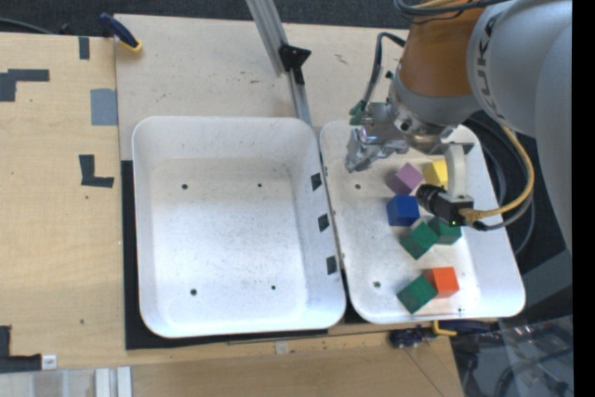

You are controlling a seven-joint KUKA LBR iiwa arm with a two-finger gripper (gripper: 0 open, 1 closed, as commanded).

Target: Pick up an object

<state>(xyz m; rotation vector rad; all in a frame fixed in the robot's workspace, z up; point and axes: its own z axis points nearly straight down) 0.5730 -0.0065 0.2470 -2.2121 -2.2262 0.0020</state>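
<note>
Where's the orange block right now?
The orange block lies in the right bin, near its front edge, touching a green block on its left.

Purple [406, 178], yellow [435, 172], blue [403, 210], green [420, 239] blocks lying mid right bin [372, 270]; green [416, 294], orange [444, 281] blocks sitting near its front edge.

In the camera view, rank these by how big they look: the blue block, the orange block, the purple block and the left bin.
1. left bin, by far the largest.
2. blue block.
3. orange block and purple block look alike; the arm hides part of the purple one, so I won't rank those two.
</note>
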